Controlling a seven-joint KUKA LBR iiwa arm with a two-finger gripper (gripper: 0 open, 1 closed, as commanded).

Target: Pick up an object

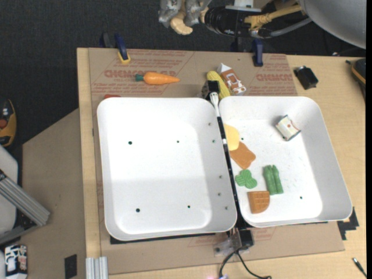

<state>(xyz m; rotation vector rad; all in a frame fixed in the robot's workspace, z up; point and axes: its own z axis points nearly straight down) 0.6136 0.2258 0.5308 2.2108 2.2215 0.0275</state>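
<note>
Hand (pixel 185 10) up top past the desk (pixel 174 68), gripping a pale lump (pixel 182 27); carrot (pixel 158 78) lies outside the bins.

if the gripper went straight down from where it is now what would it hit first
Probably the dark floor beyond the bench's far edge, not a bin: the gripper, with a pale rounded object at its tips, hangs behind the cardboard sheet. Depth is unclear.

The only lettering I can make out is faded red print on the cardboard sheet (pixel 192 63) under my two bins, starting "CHEM" at the left and repeated at the right, the rest too faint to read.
</note>
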